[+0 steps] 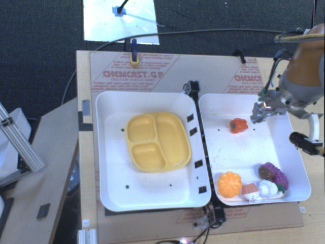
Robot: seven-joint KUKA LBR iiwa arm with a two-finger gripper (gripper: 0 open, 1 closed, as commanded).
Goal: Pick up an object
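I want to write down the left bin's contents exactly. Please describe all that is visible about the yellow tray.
The yellow divided tray lies flat in the left white bin, a little turned against the bin's edges. It looks like smooth plastic, pale yellow, with rounded corners and three compartments: two at the far side, one larger at the near side. It rests on the bin floor, near the middle, clear of the walls.

Glossy yellow plastic tray (157, 141), smooth white bins (114, 103), matt cardboard sheet (167, 70)
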